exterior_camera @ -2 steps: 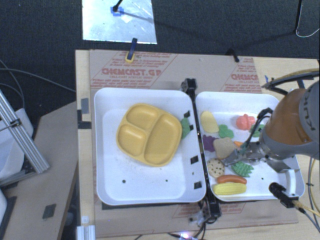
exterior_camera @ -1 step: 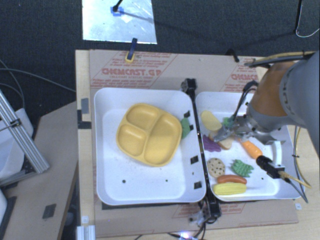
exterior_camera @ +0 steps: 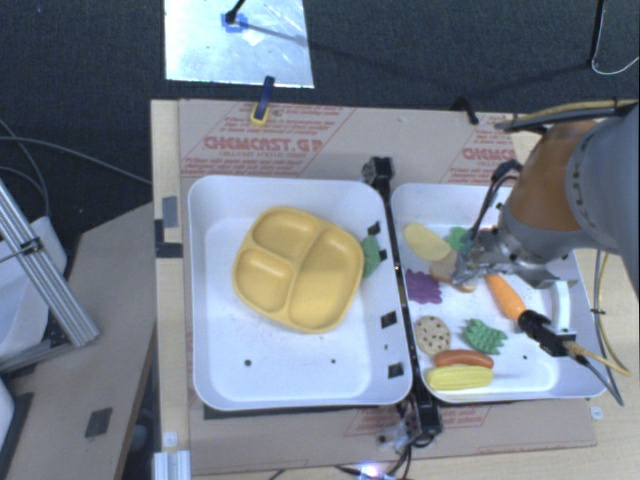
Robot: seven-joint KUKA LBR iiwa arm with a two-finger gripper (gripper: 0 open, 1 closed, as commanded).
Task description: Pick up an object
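End effector was low in the right bin, among the toy food beside the orange carrot and purple grapes; couldn't tell its state. Judgement: centre over one item, clear of neighbours, before lifting straight up.

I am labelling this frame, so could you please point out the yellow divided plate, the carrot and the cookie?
yellow divided plate (exterior_camera: 298, 268): camera view, central ridge.
carrot (exterior_camera: 506, 296): camera view, mid-length.
cookie (exterior_camera: 432, 335): camera view, its top face.
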